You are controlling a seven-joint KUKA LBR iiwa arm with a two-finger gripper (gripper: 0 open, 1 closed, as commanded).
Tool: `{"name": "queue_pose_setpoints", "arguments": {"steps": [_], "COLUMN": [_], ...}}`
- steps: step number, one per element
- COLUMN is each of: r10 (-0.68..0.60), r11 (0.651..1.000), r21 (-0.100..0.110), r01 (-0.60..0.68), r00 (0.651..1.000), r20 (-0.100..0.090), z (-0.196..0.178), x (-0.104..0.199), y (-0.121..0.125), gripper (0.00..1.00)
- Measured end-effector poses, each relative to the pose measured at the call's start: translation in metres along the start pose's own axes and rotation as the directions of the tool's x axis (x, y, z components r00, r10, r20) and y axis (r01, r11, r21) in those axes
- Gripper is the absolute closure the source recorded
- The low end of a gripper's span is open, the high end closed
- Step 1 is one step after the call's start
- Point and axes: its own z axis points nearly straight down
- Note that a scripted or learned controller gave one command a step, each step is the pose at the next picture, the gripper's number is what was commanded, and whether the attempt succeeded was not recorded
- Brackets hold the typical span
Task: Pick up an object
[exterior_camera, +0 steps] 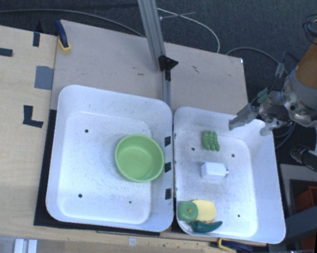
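My gripper point(251, 123) hangs over the far right corner of the right bin point(269, 168), its two fingers spread apart with nothing between them. Below it to the left lies a small green ridged object point(210, 140). A white block point(213, 171) rests near the bin's middle. At the near left corner sit a yellow object point(205, 209), a green ball-like piece point(187, 210) and a dark teal piece point(209, 225), bunched together. A green bowl point(139, 157) stands upright in the left bin point(80, 141).
A grey metal pole point(153, 20) slants down from the top to the seam between the bins. Cables point(190, 22) lie on the dark floor behind the bench. A blue and yellow clamp point(62, 36) sits at the bench's far left corner.
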Motion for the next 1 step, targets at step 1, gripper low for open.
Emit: {"name": "queue_pose_setpoints", "arguments": {"steps": [1], "r10": [0.000], "r11": [1.000], "r21": [0.000], "r01": [0.000], "r00": [1.000], "r20": [0.000], "z": [0.0000], "x": [0.0000], "y": [0.0000], "gripper": [0.00]}}
